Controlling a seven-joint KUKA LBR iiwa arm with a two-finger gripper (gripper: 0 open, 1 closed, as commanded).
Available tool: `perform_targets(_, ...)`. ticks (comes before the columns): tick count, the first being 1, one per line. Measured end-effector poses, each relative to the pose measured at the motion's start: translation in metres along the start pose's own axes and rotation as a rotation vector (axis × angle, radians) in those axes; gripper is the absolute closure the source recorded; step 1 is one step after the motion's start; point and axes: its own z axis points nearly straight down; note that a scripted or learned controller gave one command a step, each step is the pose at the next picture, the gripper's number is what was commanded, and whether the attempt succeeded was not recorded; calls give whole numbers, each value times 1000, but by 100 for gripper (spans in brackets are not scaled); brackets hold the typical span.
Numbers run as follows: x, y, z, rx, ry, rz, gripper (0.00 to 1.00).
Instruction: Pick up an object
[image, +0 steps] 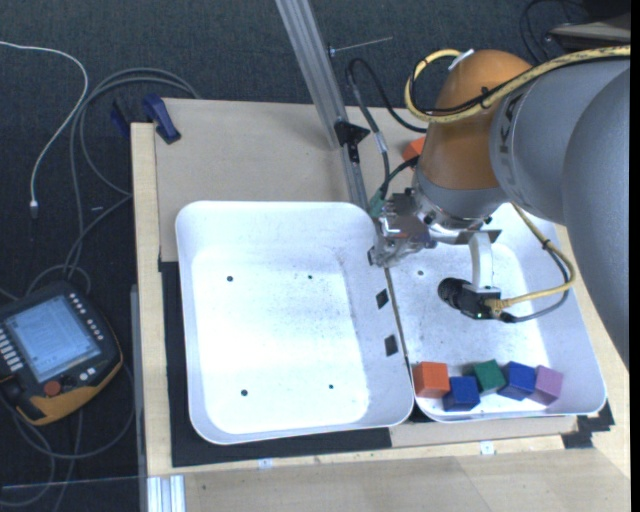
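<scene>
Light falls evenly and brightly from above, and the left white bin (270, 320) is the brightest thing on the bench, its floor nearly washed out to plain white with only faint speckling visible. Shadows are soft and short: a dim grey edge runs along the inner walls of that bin. To the right of the bin, the grey arm (575, 150) sits close to the camera and looks slightly soft. Left of the bin, the dark carpet (60, 150) reads grainy. The whole picture is low in resolution.
</scene>
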Motion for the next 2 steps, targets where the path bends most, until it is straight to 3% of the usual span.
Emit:
perform_targets(1,57,-5,0,1,0,0,100)
perform_targets(2,12,-78,-22,7,-1,11,100)
